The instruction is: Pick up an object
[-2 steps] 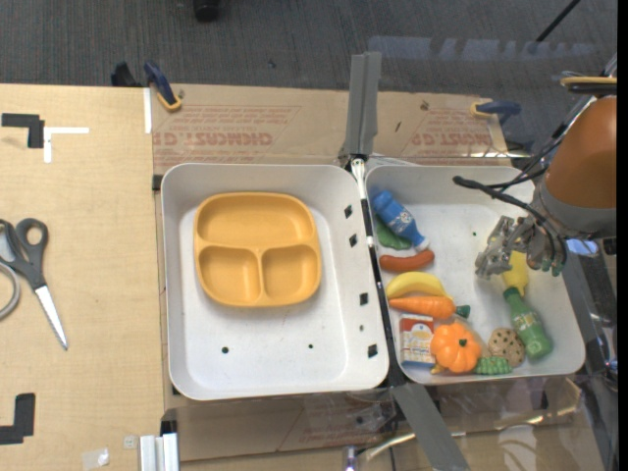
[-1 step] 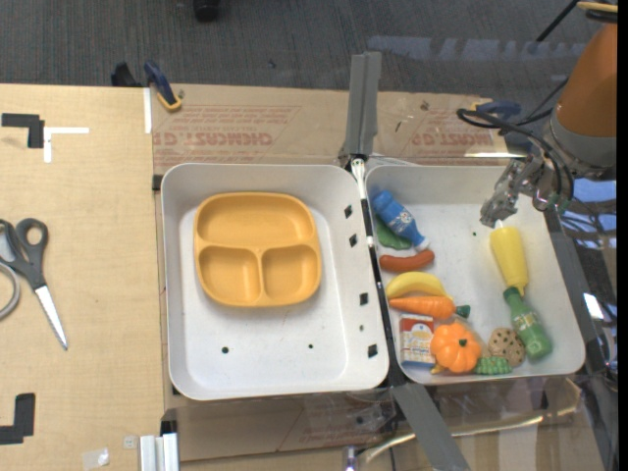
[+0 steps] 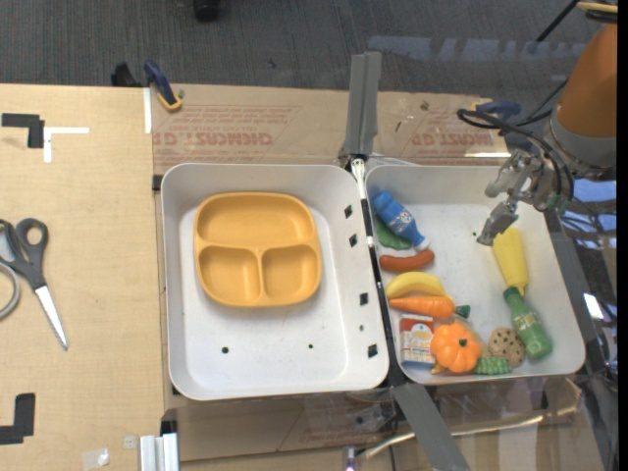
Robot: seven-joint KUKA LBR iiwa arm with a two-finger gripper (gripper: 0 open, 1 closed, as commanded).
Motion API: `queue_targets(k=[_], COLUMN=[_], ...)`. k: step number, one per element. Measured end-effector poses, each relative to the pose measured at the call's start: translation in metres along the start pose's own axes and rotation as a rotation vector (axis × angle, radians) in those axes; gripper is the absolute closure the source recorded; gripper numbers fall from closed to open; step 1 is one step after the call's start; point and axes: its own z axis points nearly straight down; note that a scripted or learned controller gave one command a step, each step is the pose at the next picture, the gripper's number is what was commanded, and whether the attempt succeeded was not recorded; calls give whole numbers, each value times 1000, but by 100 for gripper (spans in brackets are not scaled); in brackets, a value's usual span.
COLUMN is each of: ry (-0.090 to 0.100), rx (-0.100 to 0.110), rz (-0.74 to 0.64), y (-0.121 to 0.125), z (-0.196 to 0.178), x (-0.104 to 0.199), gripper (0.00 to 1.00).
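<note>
Parted at the fingers (image 3: 498, 222), with nothing between them. Poised as gripper (image 3: 490, 214) above the upper right part of the right bin (image 3: 461, 192), just up and left of the yellow toy (image 3: 510, 256); contact not discernible. Joined upward and rightward to the grey wrist and orange band at the frame's right edge.

Below the yellow toy: green bottle (image 3: 528, 328), nearly end to end with it. Along the bin's left side, top to bottom: blue bottle (image 3: 397, 216), red sausage (image 3: 405, 260), banana (image 3: 417, 284), carrot (image 3: 424, 305). Along the bottom wall: small carton (image 3: 416, 341), pumpkin (image 3: 456, 348), cookie (image 3: 504, 341), close together.

In the left bin (image 3: 175, 302): yellow divided plate (image 3: 259, 248), lying flat. On the bench far left: scissors (image 3: 34, 273).
</note>
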Motion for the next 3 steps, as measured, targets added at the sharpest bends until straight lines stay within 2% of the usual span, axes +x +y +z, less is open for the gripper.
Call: queue_targets(k=[1, 2, 3], ry=[0, -4, 0], rx=[0, 0, -1], rz=[-55, -57, 1], y=[-43, -43, 10], z=[108, 98, -9], x=[28, 27, 59], gripper=[0, 100, 100])
